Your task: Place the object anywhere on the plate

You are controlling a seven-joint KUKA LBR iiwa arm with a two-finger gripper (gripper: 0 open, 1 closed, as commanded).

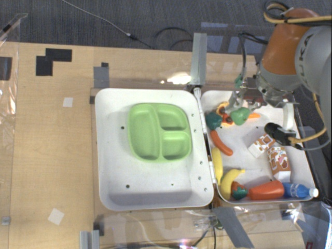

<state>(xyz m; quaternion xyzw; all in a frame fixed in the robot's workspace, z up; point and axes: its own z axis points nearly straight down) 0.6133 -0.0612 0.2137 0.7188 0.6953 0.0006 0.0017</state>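
Left bin (111, 191): green divided plate (158, 131) in the middle, three compartments, nothing in them. Right bin (311, 173): dark green toy (212, 121) at the left wall, orange pepper (222, 143) below it, lying diagonal, banana (230, 178) at the near left corner. Gripper (240, 108) over the far left part of the right bin, fingers clamped on a light green pear (239, 117). Pear small, smooth, plain; fat end toward the near side, narrow end up in the fingers, long axis roughly far-to-near; well apart from plate. Further right: brown-and-white carton (278, 161), print too small to read; red toy (266, 190) and bottle (298, 191) along the near wall.
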